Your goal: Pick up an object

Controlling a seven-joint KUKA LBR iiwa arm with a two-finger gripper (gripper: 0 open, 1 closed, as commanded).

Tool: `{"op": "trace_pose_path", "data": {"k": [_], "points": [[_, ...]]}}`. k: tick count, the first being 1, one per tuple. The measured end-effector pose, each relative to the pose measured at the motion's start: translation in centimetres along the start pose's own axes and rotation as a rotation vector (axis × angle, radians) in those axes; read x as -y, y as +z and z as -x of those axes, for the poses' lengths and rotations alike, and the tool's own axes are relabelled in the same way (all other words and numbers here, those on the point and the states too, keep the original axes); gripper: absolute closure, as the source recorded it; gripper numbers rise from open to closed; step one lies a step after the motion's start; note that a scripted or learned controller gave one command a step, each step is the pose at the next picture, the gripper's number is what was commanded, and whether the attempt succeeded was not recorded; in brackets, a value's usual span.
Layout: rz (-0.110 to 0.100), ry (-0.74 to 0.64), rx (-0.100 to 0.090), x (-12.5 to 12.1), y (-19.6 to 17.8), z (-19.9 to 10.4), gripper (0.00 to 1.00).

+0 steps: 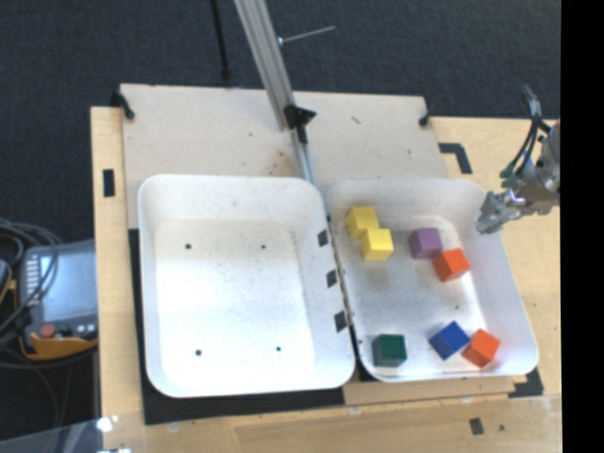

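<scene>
The tool (pixel 494 213) hovers at the right bin's (pixel 500 281) two o'clock rim; whether it's spread, I cannot tell. The orange block (pixel 451 264) sits nearest, at its seven o'clock; descend squarely, clear of the purple block (pixel 426 243).

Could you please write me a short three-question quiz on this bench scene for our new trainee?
1. True or false: every block lies in the right bin.
2. Which block lies nearest the gripper? A) green block B) purple block C) the orange block beside the purple one
3. Fill in: the two ______ blocks touch each other near the divider between the bins.

Key
1. True: the yellow pair, purple, two orange (the second), blue and green all sit there; none shows in the left bin.
2. C, by a small margin over purple.
3. yellow
</scene>
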State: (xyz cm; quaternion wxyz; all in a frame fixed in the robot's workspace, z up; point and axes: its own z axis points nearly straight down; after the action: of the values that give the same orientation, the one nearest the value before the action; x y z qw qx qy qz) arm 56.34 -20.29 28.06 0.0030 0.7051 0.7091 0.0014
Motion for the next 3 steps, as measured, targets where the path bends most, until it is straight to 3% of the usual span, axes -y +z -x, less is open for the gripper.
{"op": "trace_pose_path", "data": {"k": [1, 3], "points": [[-0.002, -0.003, -0.001, -0.1, -2.1, 0.1, 1.0], [-0.004, -0.001, -0.002, 1.3, -0.7, -9.4, 1.0]]}}
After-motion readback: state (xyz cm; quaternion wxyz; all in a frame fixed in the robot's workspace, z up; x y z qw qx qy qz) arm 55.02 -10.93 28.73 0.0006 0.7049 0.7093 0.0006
